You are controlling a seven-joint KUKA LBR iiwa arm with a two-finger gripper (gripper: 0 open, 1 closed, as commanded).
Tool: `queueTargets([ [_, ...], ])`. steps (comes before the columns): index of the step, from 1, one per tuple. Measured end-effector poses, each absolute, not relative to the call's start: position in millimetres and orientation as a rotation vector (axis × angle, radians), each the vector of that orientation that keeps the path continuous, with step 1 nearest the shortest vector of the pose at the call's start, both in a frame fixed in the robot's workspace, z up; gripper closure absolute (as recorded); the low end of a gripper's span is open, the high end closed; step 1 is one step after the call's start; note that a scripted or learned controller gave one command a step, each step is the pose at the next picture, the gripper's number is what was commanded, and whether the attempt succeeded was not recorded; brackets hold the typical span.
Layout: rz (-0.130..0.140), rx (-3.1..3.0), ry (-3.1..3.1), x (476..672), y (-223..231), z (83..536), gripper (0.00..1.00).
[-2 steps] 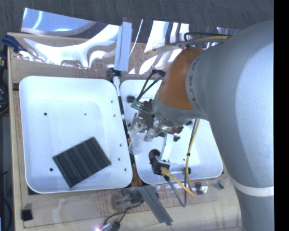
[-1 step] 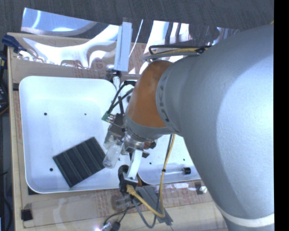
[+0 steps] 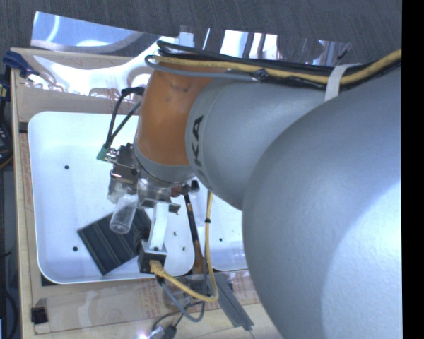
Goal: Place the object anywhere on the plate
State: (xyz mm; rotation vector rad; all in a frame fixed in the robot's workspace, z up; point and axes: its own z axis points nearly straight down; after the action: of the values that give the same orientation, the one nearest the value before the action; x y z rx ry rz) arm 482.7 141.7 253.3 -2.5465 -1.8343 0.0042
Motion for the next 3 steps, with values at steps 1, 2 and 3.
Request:
queueTargets([
  [1, 0.005, -2.547, -1.833, 482.7, 141.4, 253.3, 0.0],
  [2, 0.015, -2.749, -1.513, 473.6, 218.9, 192.4, 0.0],
  [3, 0.001, -2.67, -1.651, 476.2, 145.3, 325.1, 0.0],
])
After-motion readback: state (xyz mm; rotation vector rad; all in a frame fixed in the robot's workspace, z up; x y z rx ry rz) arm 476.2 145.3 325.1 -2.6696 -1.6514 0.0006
